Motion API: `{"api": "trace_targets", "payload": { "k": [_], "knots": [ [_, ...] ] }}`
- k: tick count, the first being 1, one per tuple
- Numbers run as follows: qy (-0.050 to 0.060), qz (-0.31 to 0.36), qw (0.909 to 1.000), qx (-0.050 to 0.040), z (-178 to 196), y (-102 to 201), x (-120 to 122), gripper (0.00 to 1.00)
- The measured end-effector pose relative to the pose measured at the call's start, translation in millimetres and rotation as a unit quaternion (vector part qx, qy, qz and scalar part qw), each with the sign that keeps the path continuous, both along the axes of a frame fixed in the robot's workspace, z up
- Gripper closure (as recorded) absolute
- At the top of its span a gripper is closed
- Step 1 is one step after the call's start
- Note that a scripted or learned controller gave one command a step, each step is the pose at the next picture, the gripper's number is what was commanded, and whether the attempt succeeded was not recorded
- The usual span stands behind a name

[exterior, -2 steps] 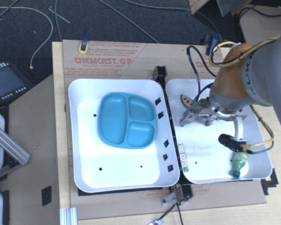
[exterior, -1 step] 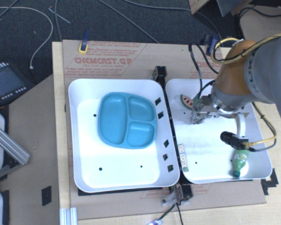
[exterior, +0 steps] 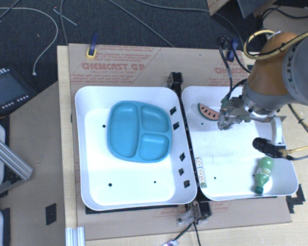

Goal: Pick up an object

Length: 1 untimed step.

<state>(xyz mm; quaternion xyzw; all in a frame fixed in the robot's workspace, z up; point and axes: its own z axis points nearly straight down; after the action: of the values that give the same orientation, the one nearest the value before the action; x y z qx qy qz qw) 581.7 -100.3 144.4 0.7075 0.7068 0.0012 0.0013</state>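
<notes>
Claw [exterior: 225,123] hangs over the right bin [exterior: 231,186], grip state impossible to tell. Melon slice [exterior: 208,111] lies just at its nine o'clock: light, stiff, thin, probably slick. I'd pinch across its curved rind.

Cardboard-covered bench [exterior: 143,60], two white bins [exterior: 92,178] side by side
</notes>
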Motion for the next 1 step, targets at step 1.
{"api": "trace_targets", "payload": {
  "k": [1],
  "knots": [
    [-0.001, 0.001, 1.0, -0.0001, 44.6, -2.6, -2.6, 1.0]
  ]
}}
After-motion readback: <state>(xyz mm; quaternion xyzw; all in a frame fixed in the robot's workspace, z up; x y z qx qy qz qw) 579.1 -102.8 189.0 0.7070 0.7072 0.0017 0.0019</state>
